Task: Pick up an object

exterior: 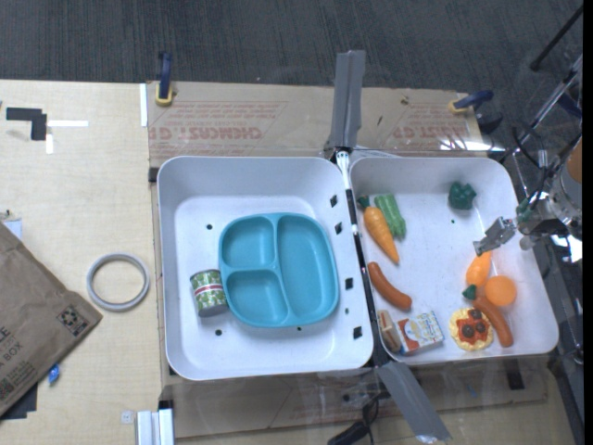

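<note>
At the right bin's (435, 170) far right edge the claw (496, 235) hangs just above an orange pepper (478, 270); whether it is parted or closed I cannot tell, and nothing shows in its grip. Just beside the pepper lie an orange (500, 291), a sausage (498, 323) and a pizza slice (471, 329), with a carrot (380, 233) and cucumber (390, 213) farther left

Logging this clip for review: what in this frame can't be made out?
- Gripper: small and blurred at the right bin's edge; finger state unreadable.
- Arm: cut off by the camera view's right edge.
- Can: label too small to read.
- Small box: print too small to read.
</note>
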{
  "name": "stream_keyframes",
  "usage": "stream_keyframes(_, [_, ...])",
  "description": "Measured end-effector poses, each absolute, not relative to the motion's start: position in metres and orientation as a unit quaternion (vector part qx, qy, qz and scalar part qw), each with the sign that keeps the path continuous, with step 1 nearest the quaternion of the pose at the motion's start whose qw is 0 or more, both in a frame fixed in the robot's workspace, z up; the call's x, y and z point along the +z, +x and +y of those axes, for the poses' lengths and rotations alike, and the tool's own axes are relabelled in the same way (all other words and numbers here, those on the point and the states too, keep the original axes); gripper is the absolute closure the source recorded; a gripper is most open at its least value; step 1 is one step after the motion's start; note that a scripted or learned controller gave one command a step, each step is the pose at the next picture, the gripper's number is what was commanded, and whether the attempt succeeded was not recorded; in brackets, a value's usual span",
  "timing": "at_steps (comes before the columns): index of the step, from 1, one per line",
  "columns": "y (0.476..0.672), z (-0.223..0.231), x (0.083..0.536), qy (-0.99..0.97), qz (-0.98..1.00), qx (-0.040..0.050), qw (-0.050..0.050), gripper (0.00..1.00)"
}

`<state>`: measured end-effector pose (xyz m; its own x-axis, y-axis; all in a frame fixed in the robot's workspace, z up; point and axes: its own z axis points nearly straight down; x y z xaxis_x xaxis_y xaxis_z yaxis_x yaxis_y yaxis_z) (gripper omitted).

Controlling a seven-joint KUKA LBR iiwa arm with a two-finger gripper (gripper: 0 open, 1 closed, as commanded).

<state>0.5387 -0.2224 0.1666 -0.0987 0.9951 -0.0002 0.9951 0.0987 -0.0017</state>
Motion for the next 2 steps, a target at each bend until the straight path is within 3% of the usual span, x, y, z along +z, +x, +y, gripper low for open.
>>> stream_keyframes(1, [0.5238, -0.2155, 0.0917, -0.691, -0.723, -0.0031, 0.003, 0.0])
stream_keyframes(2, [0.5222, -0.2203, 0.1007, -0.694, -0.72, -0.0003, 0.001, 1.0])
